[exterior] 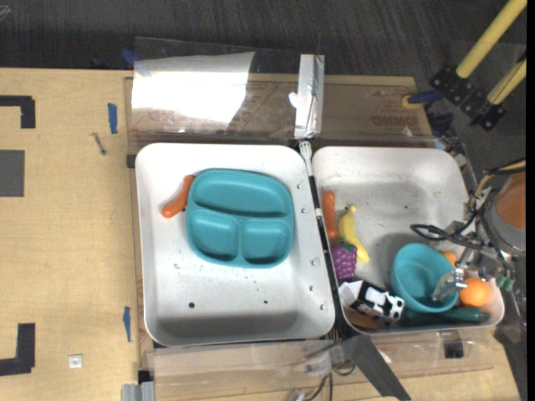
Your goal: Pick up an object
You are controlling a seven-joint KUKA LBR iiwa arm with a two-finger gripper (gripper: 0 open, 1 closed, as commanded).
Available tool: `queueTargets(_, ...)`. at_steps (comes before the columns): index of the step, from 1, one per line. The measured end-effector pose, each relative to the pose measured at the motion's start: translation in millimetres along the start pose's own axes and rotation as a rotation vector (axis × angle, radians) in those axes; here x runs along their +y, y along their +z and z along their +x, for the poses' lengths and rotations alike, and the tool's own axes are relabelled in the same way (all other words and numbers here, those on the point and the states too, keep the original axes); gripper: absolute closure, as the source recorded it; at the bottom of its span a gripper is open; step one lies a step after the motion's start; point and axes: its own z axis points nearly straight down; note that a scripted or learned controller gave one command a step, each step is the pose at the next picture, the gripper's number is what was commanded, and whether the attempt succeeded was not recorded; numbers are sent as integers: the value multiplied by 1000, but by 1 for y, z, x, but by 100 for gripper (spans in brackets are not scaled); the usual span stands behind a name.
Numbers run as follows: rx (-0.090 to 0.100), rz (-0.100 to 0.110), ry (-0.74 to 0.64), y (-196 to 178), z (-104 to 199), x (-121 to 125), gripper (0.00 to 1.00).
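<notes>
In the camera view the gripper (449,288) hangs over the teal bowl (422,278) in the right bin (393,170), finger state impossible to tell; the bowl looks light, stiff and slick, best pinched across its thin rim.

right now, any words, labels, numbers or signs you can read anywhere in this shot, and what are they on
No text can be read anywhere.
Cardboard panel behind the right bin: faint reddish printing, too blurred to read.
Small white square on the bench: a mark on it, too small to read.
Black bracket marks on the bench: shapes, not letters.
Teal divided plate, teal bowl, toy cow: no lettering visible.
</notes>
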Motion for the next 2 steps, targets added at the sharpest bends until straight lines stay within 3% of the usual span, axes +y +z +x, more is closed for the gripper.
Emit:
queueTargets(1,-42,0,0,-18,-13,3,100)
queueTargets(2,12,0,263,-17,-63,41,100)
